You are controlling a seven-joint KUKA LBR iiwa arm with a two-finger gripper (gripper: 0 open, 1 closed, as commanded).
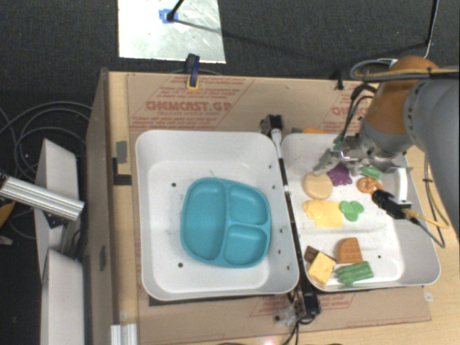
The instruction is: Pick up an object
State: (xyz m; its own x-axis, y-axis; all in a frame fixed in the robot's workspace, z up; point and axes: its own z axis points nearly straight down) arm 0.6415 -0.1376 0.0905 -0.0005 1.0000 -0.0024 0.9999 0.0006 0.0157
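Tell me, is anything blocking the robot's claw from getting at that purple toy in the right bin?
Nothing visible does. The gripper hangs right over the purple toy at the back of the right bin. The round beige piece lies just beside the toy, toward the left bin, close enough to get nudged.

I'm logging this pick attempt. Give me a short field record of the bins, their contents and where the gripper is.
left bin: holds a teal divided plate
right bin: small toy foods, including a purple piece, a beige round piece, a green piece
gripper: at the right bin's far end, over the purple piece
holding: cannot tell
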